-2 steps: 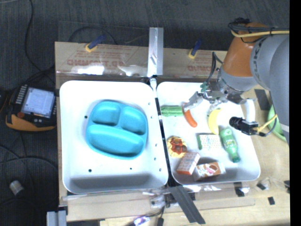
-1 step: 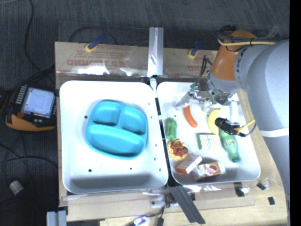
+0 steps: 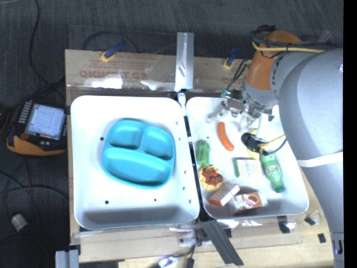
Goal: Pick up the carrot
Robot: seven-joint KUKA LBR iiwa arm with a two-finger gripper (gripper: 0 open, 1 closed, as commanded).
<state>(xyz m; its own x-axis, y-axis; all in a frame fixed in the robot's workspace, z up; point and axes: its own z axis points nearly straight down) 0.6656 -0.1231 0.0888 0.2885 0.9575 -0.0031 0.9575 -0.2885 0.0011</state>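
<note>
Gripper [image 3: 239, 111] above the right bin [image 3: 298, 197], finger state indiscernible; carrot [image 3: 225, 136] lies just below it, beside a green bottle [image 3: 271, 171].

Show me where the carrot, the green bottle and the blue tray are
carrot [image 3: 225, 136]: camera view, middle of its orange body, right bin.
green bottle [image 3: 271, 171]: camera view, middle of its body, right bin.
blue tray [image 3: 138, 152]: camera view, its large front compartment, left bin.

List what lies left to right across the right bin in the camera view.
Green pepper → pizza slice → carrot → patterned card → green bottle.
</note>
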